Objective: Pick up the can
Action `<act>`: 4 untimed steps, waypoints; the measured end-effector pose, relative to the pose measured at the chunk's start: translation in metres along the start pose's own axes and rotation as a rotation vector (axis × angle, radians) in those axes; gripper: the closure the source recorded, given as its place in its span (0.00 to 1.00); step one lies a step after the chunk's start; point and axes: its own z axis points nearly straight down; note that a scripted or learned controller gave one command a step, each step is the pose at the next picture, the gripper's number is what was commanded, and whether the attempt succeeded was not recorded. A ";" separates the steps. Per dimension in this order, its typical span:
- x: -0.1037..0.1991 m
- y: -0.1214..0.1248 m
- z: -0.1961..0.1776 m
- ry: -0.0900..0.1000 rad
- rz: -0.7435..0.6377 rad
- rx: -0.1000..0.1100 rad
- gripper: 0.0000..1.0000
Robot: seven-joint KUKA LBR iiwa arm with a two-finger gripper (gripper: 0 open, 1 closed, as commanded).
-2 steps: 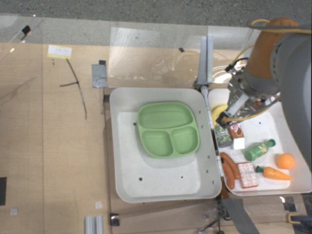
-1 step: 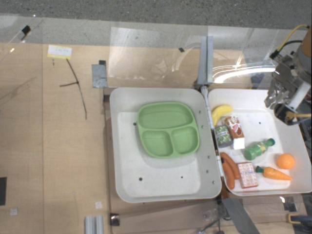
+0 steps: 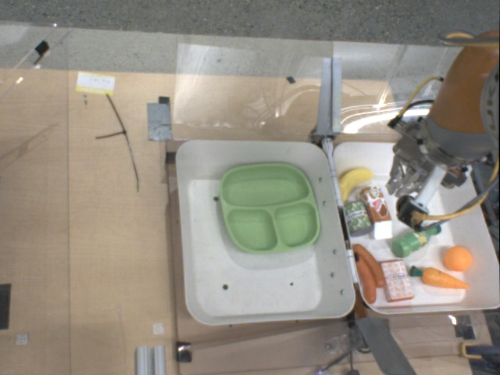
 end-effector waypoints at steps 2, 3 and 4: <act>-0.085 0.005 -0.049 0.001 -0.137 -0.006 0.00; -0.071 -0.020 0.041 0.000 -0.084 0.000 0.00; -0.105 -0.021 0.038 0.001 0.422 -0.002 0.00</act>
